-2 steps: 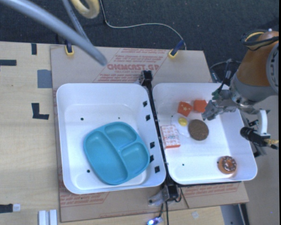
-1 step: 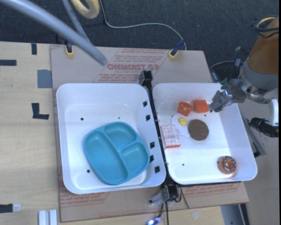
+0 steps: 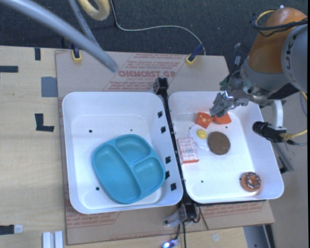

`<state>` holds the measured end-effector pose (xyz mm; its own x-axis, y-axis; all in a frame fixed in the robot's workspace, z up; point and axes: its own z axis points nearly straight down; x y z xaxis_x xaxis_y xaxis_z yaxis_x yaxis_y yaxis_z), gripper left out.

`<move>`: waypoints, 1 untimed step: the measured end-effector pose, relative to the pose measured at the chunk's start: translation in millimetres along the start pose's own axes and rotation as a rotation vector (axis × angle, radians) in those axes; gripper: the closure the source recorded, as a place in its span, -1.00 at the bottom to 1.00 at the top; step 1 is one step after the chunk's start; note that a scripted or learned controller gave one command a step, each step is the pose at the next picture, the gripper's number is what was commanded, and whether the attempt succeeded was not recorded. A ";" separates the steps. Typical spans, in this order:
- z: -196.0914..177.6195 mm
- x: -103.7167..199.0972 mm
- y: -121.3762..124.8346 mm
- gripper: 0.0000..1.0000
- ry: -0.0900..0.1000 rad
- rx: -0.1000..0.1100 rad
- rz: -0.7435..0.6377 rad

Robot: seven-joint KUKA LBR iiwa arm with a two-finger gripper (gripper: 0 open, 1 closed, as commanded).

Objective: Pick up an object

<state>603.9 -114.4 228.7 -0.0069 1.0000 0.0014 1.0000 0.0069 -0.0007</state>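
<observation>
The end effector (image 3: 220, 107) hangs low in the right bin (image 3: 266, 161), just above an orange block (image 3: 204, 120). I cannot tell how wide it is open. It should go straight down over the block, then squeeze gently.

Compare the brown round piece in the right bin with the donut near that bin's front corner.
The brown round piece is plain dark brown; the donut is lighter, with speckled topping. The brown piece looks larger than the donut. The brown piece lies mid-bin beside a small yellow item; the donut sits alone by the front right corner. Both are round and lie flat in the right bin.
</observation>
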 end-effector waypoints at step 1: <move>12.1 52.8 10.2 1.00 0.000 0.002 0.001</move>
<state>613.8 -61.5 216.7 -0.0063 1.0000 0.0014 1.0000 0.0063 -0.0026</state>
